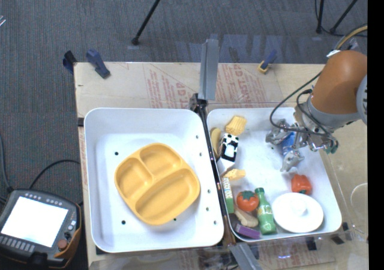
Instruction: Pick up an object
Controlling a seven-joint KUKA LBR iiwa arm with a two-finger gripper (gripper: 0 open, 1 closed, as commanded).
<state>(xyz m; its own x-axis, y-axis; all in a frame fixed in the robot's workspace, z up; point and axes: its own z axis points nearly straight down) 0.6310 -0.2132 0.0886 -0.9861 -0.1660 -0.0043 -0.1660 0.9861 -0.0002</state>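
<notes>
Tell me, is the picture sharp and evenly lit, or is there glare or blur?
Camera view: even, soft light, faint shadows; mild glare on the white plate; yellow tray is sharp; small toys are coarse in detail; the end effector looks slightly smeared.

No legible text on anything.
</notes>
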